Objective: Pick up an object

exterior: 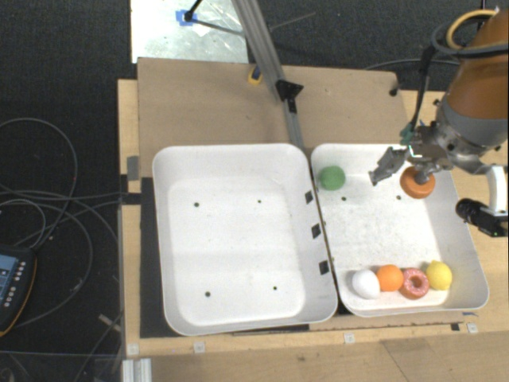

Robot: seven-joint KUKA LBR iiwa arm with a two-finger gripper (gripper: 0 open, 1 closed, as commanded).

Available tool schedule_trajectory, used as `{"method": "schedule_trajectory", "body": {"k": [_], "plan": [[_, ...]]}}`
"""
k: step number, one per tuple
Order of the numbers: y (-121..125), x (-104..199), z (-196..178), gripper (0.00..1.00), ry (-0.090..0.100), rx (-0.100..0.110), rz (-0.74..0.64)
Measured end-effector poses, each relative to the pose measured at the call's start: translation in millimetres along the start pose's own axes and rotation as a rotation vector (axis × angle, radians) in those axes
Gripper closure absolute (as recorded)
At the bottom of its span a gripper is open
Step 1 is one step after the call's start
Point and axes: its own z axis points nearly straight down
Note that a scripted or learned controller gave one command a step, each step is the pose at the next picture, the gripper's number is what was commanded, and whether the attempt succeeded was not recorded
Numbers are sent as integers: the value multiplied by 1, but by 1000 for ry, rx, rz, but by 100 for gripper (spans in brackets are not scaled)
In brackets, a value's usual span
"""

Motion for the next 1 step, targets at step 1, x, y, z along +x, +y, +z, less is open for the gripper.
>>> {"method": "schedule_trajectory", "body": {"k": [1], "plan": [[1,0,-2,0,-1,-4,2]]}}
